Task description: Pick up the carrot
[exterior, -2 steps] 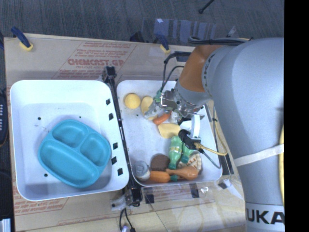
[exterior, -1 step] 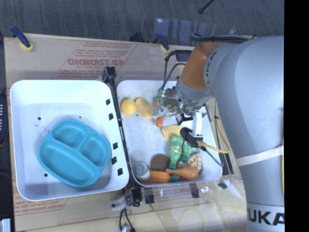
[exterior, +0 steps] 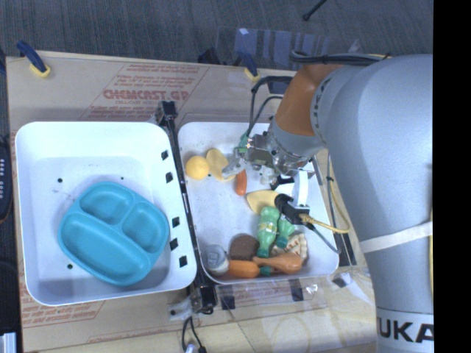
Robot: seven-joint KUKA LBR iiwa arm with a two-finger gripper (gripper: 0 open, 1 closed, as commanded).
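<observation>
The gripper (exterior: 241,166) hangs low over the far part of the right bin (exterior: 193,219), and a small orange carrot (exterior: 241,183) sits just below its tips, touching or nearly so; whether the tips are apart or together I cannot tell. Around it I count two yellow pieces by the left wall (exterior: 196,168), one pale wedge (exterior: 259,200) and one green bottle (exterior: 268,230). The left bin (exterior: 29,153) holds one blue tray (exterior: 114,231).
</observation>
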